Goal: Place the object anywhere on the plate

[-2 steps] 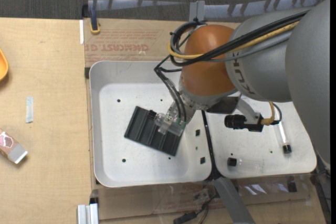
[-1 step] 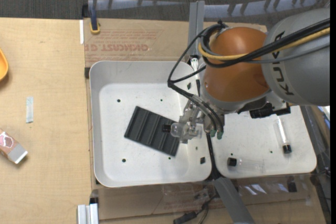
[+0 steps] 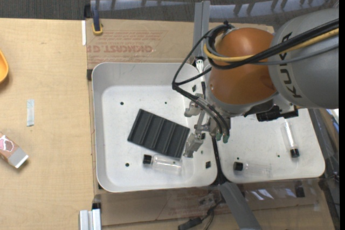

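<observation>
A dark ribbed plate (image 3: 156,133) lies tilted in the middle of the left bin (image 3: 108,116). Just below its lower edge a small clear vial (image 3: 163,162) with a black cap lies on its side on the bin floor. My gripper (image 3: 193,144) hangs over the plate's right edge, close to the wall between the two bins and above and to the right of the vial. I see nothing held in it. The arm's orange band and grey wrist cover the upper part of that wall.
The right bin (image 3: 312,164) holds a clear tube (image 3: 290,140) and a small capped vial (image 3: 240,167). On the wooden bench to the left lie a small grey bar (image 3: 30,113), a wrapped packet (image 3: 12,151) and an orange item (image 3: 2,68).
</observation>
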Controlling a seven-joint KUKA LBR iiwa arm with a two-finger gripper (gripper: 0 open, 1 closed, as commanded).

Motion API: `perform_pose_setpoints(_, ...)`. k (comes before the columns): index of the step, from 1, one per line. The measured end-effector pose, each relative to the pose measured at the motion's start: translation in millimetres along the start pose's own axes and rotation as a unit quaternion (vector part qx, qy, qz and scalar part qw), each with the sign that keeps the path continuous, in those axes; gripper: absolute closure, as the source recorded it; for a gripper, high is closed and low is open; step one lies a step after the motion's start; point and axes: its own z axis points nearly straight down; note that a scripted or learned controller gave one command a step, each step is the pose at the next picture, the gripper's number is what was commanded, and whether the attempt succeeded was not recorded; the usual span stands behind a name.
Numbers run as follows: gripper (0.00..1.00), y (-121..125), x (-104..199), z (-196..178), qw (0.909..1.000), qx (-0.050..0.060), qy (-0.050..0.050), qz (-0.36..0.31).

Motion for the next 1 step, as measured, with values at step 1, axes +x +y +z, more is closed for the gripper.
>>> perform_pose_setpoints(1, 0.0, 32.4, -0.8, 97.3, 0.9478, -0.001, -0.004, -0.319)
